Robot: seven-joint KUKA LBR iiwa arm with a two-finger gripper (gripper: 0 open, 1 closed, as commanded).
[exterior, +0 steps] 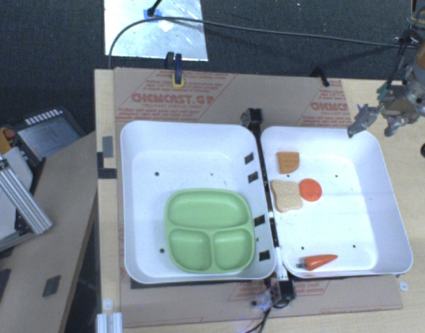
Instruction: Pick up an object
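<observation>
Two white bins side by side on bench. Left bin [139,144]: green tray [209,229], three compartments, near front right corner. Right bin [385,186]: brown slice [288,161] near back left corner; tan slice [287,195] at left edge, touching red disc [310,189] on its right; carrot [318,261] along front edge. Gripper [374,125] above right bin's back right corner, fingers spread, nothing between them.
</observation>
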